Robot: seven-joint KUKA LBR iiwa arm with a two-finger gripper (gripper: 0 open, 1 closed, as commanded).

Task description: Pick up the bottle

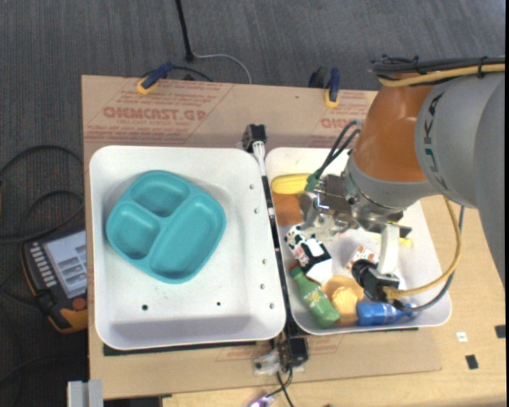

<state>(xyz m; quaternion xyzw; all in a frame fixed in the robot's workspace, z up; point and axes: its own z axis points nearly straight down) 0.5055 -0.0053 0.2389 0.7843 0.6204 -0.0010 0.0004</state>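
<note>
Camera view, looking down, shows the left bin [119, 312] holding a teal divided plate [165, 225]. Over in the right bin [437, 308] sits a jumble: a yellow item [288, 183] near the top, a black-and-white toy [305, 248], a green bottle [314, 299] near the bottom-left corner, an orange piece [343, 295] and a blue object [377, 314]. Hanging over the bin's middle is the gripper [335, 214], up and right of the bottle and apart from it; whether it is clenched or released I cannot tell.

Grey arm [467, 134] with orange band [390, 138], black and yellow cables.
</note>
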